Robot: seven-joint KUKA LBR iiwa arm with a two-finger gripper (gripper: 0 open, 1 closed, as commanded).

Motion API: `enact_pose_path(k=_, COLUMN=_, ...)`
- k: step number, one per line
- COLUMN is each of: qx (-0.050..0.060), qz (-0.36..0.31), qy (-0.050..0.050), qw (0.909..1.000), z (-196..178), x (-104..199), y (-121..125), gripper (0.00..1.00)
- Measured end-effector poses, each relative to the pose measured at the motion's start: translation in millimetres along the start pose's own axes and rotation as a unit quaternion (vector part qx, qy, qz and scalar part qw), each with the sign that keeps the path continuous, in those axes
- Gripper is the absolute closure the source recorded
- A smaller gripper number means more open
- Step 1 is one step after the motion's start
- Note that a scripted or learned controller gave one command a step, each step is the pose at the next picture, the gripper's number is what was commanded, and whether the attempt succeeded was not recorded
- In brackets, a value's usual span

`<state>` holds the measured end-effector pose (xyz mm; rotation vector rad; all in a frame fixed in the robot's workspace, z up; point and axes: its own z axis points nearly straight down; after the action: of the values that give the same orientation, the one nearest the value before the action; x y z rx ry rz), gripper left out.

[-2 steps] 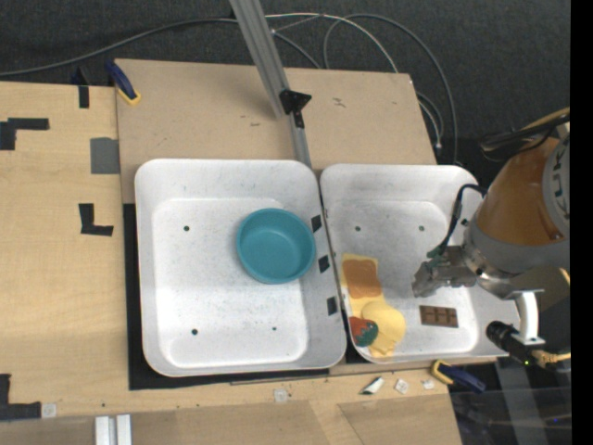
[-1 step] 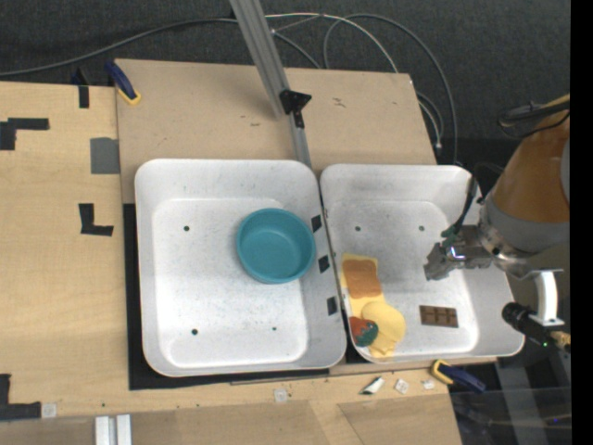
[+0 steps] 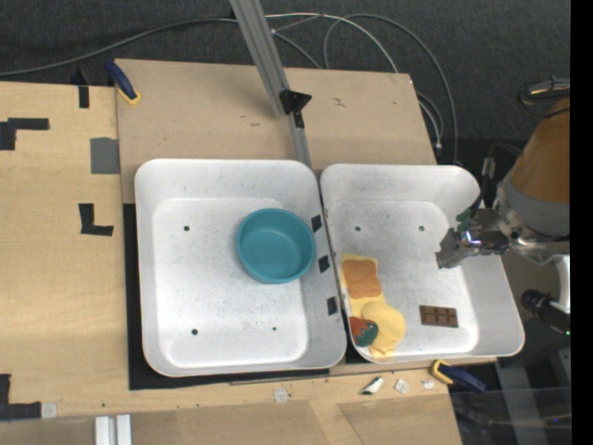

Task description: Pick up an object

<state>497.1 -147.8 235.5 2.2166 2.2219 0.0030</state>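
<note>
Nearest the camera, in the right-hand shallow white plastic bin [image 3: 482, 341], a yellow soft toy with a red and green patch [image 3: 378, 326] lies at the front left corner, a small brown chocolate-like block [image 3: 439, 316] to its right, and an orange spongy square [image 3: 360, 276] just behind the toy. Farther back, over this bin's right side, hangs the arm's dark hand [image 3: 456, 247]; I cannot tell its finger state. Left of this bin, the other white bin [image 3: 176, 193] holds a round teal bowl [image 3: 275, 246].

The bowl [image 3: 275, 245] sits in the left bin [image 3: 167, 193]. Right of the bowl, in the right bin [image 3: 389, 188], lie the sponge [image 3: 361, 276], the toy [image 3: 378, 327] nearer, and the bar [image 3: 438, 316] farther right.
</note>
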Motion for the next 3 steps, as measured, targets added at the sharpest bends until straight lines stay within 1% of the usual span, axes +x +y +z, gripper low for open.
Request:
enact_pose_path(k=1, qx=0.0, qz=0.0, qy=0.0, qw=1.0, z=-51.5, x=0.0, y=1.4, gripper=1.0)
enact_pose_path(k=2, qx=0.002, qz=-0.002, qy=0.001, qw=1.0, z=-51.7, x=49.2, y=20.2, gripper=1.0)
enact_pose_path(k=3, qx=0.003, qz=-0.002, qy=0.001, qw=1.0, z=-49.5, x=104.5, y=31.7, gripper=1.0)
